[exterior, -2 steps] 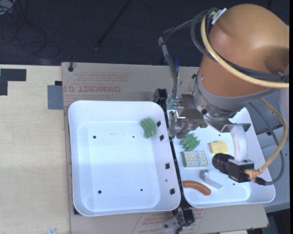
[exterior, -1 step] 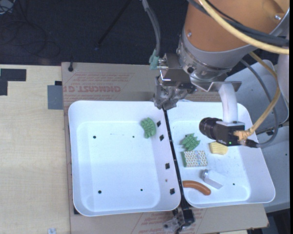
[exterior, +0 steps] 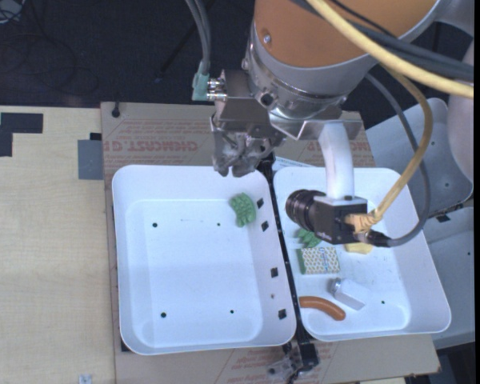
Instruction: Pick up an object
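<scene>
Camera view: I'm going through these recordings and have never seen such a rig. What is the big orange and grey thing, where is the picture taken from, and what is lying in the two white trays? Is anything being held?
The picture comes from a fixed camera above the bench, looking down at a slant. The big orange and grey shape is a robot arm reaching in from the right. At its end hangs its gripper, a two-finger claw, over the far edge of the left bin. A green toy lies in that bin just below the gripper; nothing shows between the fingers, so I would not call it held. The right bin holds an orange sausage-shaped piece, a grey block, a pale patterned square, a small green piece and a yellow piece. The black cylinder over that bin seems mounted on the arm.
</scene>
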Robot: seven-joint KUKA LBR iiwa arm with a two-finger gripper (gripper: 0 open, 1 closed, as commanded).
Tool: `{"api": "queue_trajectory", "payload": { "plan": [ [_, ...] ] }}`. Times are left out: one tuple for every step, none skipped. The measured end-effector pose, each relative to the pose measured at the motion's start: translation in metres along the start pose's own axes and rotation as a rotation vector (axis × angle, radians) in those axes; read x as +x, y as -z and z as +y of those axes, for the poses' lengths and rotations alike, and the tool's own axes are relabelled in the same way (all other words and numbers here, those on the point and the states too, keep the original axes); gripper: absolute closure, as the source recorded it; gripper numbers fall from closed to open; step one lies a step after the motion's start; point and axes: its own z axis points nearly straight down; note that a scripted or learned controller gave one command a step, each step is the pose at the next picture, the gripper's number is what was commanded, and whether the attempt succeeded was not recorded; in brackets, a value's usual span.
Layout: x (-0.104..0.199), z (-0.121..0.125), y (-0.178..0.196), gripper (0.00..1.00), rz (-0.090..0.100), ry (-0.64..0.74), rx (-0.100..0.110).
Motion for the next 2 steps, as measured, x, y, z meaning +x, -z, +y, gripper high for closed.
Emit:
{"api": "queue_trajectory", "payload": {
  "plan": [
    [-0.002, 0.001, 0.006, 1.0, -0.006, 0.0, 0.01],
    [-0.051, 0.074, -0.005, 1.0, -0.006, -0.013, 0.004]
  ]
}}
